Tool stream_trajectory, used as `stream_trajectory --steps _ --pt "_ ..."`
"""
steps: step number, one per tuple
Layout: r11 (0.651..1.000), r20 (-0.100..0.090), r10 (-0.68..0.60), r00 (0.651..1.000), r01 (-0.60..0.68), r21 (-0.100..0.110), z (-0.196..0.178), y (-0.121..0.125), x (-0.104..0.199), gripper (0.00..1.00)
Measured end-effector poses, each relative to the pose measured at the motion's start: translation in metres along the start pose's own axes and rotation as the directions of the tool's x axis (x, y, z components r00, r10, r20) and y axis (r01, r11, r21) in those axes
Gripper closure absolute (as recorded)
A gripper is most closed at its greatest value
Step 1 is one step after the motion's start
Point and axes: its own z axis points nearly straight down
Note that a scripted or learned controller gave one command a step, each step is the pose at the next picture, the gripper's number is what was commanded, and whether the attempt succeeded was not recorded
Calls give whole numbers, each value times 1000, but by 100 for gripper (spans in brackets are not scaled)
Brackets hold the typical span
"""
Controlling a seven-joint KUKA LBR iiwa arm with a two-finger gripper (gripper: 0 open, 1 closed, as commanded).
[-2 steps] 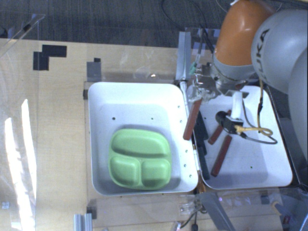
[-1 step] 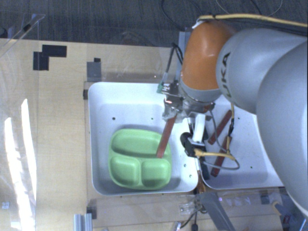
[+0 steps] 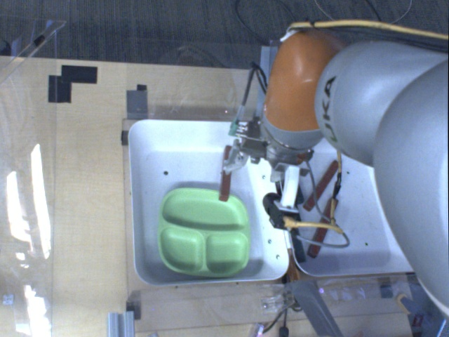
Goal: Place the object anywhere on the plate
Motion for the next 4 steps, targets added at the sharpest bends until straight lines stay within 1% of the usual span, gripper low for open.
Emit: stream_trajectory --steps 1,2,3,4 --pt "1000 -8 28 1000 -28 -10 128 -62 56 0" --pt "987 -15 160 987 -160 -11 132 -1 16 0" --pt "974 -23 222 975 -223 -33 128 -69 62 0" --pt "973 -28 226 974 -227 -36 117 -67 63 100"
